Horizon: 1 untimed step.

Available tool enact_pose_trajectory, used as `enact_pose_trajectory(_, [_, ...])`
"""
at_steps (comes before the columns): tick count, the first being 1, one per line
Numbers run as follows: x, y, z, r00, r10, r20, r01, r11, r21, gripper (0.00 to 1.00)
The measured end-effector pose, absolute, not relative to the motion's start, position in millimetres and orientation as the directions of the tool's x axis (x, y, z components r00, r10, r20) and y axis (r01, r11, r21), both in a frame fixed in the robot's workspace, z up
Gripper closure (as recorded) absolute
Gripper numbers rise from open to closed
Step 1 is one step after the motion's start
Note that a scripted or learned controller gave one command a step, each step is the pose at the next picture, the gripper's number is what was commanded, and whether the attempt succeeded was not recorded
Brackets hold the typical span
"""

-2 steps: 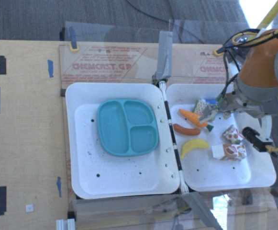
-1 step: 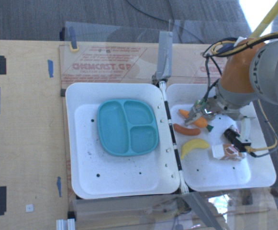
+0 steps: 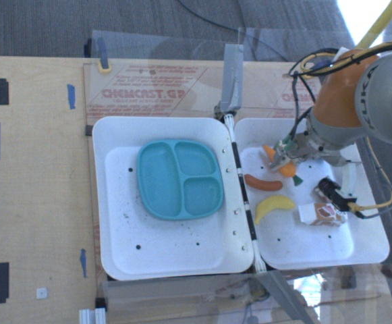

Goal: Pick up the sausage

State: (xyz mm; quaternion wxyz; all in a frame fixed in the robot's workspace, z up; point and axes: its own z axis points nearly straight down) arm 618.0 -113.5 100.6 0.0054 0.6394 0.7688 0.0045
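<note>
Sausage is lying flat in the right bin, near its left wall, running roughly left-right with a slight tilt. A banana is sitting just below it, apart from it. Orange pieces, maybe carrots, are lying just above and right of the sausage. The arm is reaching in from the right and the tool is hanging over the orange pieces at the upper part of the right bin, close to the sausage but not on it. Cannot tell the tool's state; its tip is too small and cluttered. A small packet is lying at the right of the banana. A teal divided plate is sitting in the left bin.
</note>
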Motion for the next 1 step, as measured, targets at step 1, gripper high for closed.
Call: enact_pose_trajectory(1, [634.3,-89.5,186.0,-0.141,0.990,-0.001,0.990,0.141,0.003,1.00])
